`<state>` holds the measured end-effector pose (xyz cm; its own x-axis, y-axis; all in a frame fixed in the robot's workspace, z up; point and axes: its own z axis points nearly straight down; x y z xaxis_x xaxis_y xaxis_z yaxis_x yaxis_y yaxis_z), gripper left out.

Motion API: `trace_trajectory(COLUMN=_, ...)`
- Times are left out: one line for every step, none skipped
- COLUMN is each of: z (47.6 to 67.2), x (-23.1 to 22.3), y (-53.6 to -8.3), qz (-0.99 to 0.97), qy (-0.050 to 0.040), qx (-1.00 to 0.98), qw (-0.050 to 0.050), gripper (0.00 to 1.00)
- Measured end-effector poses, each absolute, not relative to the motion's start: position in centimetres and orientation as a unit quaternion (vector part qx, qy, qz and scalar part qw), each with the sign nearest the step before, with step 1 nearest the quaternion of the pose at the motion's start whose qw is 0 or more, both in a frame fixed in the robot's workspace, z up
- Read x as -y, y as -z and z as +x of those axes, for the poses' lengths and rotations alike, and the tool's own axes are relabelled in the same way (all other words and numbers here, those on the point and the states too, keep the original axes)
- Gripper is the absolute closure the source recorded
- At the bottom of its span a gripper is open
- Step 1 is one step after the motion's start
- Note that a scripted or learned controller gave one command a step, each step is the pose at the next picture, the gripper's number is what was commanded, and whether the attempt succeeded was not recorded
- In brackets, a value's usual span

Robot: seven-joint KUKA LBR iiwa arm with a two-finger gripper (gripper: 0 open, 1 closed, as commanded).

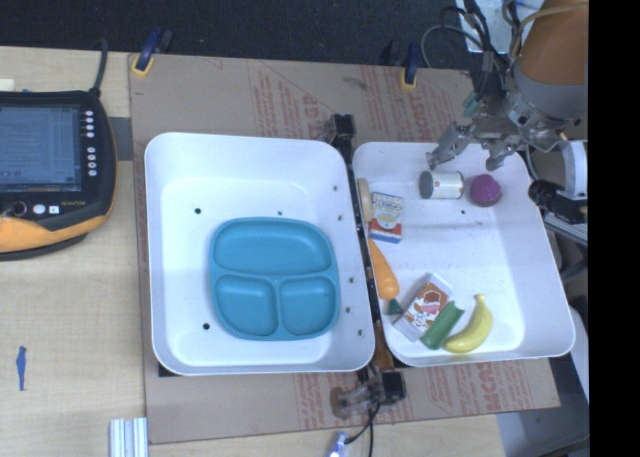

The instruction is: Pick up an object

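Note:
My gripper [467, 152] hangs over the far end of the right bin [520, 275], its two fingers spread open with nothing between them. Just below it lie a small silver can [443, 184] on its side and a purple ball [485, 190]. Along the bin's left wall lies a small white and red box [386, 217], with a carrot [383, 270] below it. At the near end sit a red and white packet [424, 307], a green pepper [443, 326] and a yellow banana [472, 326].
The left bin [170, 245] holds a blue divided plate [273, 276]. A teach pendant [50, 167] lies on the bench at far left. Cables and the arm's orange band [556, 45] stand at the upper right. Clamps sit between the bins.

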<state>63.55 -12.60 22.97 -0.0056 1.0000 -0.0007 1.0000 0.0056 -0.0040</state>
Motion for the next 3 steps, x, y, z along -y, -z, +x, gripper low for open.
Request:
trace_trajectory(z=62.6, x=17.3, y=-18.0, qz=-0.705, qy=-0.0029, qx=0.709, qw=0.001, gripper=0.00)
trace_trajectory(z=65.4, x=13.5, y=-10.1, qz=-0.705, qy=-0.0016, qx=0.709, qw=0.000, gripper=0.00)
trace_trajectory(z=65.4, x=13.5, y=-11.1, qz=-0.705, qy=-0.0023, qx=0.709, qw=0.001, gripper=1.00)
